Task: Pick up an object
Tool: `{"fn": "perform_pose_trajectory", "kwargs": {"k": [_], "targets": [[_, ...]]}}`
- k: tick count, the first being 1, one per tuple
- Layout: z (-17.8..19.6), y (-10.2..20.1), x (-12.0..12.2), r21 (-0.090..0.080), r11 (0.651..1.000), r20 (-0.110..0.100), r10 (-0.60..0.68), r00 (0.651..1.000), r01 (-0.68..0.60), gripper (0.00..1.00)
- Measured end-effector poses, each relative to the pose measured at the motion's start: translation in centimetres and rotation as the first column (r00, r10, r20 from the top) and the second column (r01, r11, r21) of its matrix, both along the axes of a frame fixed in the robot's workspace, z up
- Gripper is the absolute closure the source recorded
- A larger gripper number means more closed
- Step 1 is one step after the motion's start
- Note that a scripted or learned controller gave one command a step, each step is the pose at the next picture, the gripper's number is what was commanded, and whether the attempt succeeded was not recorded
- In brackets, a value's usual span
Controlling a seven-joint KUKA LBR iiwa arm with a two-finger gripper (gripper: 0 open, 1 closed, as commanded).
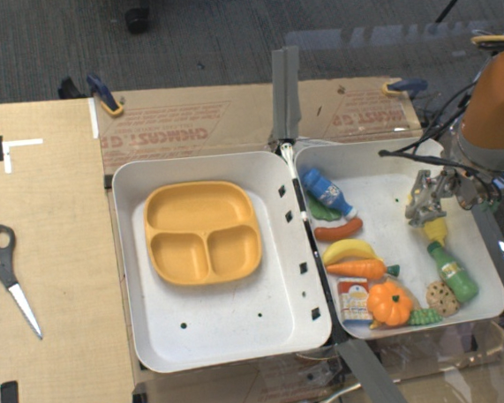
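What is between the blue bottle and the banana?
In the camera view, a red sausage lies between the blue bottle and the banana.

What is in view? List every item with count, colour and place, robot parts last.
bins: 2, white, side by side on the bench
divided plate: 1, orange-yellow, left bin
blue bottle: 1, right bin, upper left
sausage: 1, red, below the blue bottle
banana: 1, yellow, right bin's left side
carrot: 1, orange, under the banana
pumpkin: 1, orange, right bin's front
cookie: 1, tan, front right
green bottle: 1, yellow cap, right side
scissors: 1, grey, far left
gripper: 1, metal, above the green bottle's cap
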State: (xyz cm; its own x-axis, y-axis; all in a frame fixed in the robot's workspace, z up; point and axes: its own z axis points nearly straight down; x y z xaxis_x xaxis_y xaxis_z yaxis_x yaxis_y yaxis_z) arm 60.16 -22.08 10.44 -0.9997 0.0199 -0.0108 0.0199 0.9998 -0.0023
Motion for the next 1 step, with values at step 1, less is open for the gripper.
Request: {"fn": "perform_pose_trajectory", "kwargs": {"k": [1], "targets": [[-0.01,0.02,0.00,0.000,1.000,0.000,0.000,1.000,0.000,0.00]]}}
